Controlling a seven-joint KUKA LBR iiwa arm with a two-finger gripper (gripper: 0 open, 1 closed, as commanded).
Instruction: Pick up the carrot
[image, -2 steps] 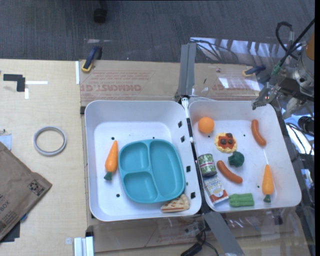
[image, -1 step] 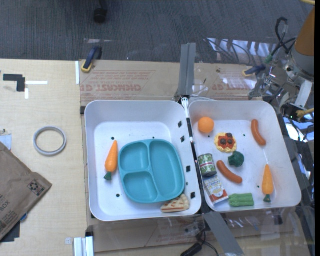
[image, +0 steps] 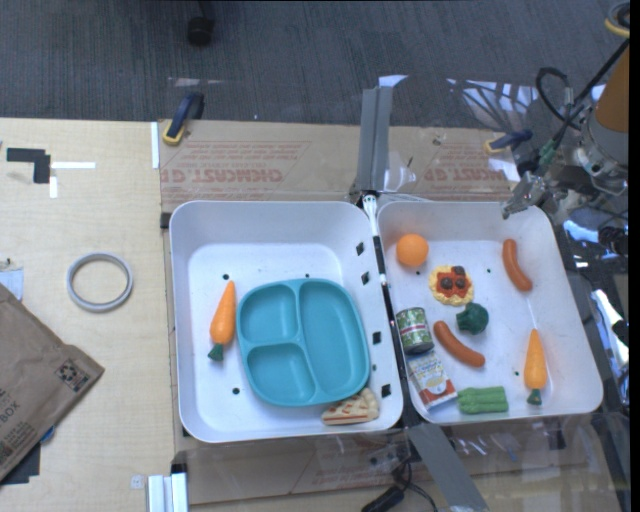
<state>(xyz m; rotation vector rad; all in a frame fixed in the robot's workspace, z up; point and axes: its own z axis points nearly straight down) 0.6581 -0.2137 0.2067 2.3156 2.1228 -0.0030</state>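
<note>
Two carrots are in view. One orange carrot (image: 223, 316) with a green top lies in the left bin (image: 190, 240), just left of a teal divided plate (image: 300, 340). A second carrot (image: 535, 361) lies near the right wall of the right bin (image: 575, 300), tip pointing away from me. My gripper (image: 520, 198) hangs at the far right corner of the right bin, above its rim, well away from both carrots. Nothing is visible in its grasp.
The right bin also holds an orange (image: 411, 249), a toy pizza (image: 452, 284), two sausages (image: 516, 265) (image: 458, 344), broccoli (image: 472, 319), a can (image: 412, 330), a small carton (image: 430, 380) and a green piece (image: 482, 400). A toast slice (image: 350, 408) lies by the plate. A tape ring (image: 100, 280) sits on the bench.
</note>
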